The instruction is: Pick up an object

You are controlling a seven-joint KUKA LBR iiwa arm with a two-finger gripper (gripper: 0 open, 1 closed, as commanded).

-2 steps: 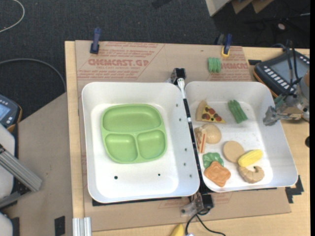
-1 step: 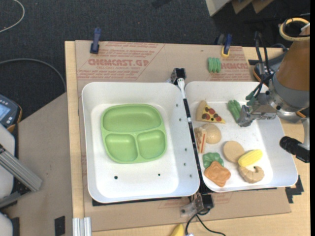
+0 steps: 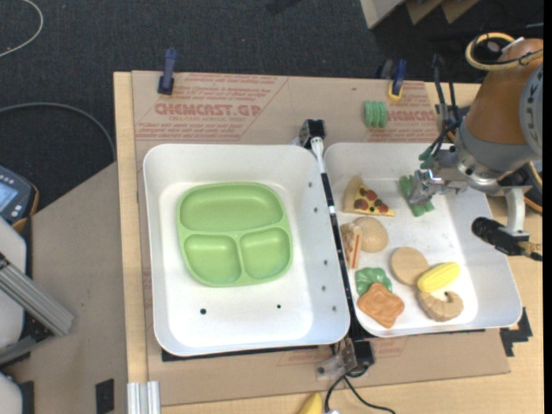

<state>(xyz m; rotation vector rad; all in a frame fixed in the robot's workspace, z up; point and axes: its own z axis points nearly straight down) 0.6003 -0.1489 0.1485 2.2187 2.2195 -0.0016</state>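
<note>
In the right bin (image 3: 483, 313) you see seven toy foods: one pizza slice (image 3: 366, 199), one corn cob (image 3: 438, 276), five others. The gripper (image 3: 421, 188) sits at its far side over a green piece (image 3: 416, 196); whether it grips is unclear. The left bin (image 3: 164, 257) holds one green divided tray (image 3: 233, 233).

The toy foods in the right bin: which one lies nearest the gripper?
The triangular pizza slice with red toppings, just left of the gripper; the other foods lie lower in the right white bin.
</note>
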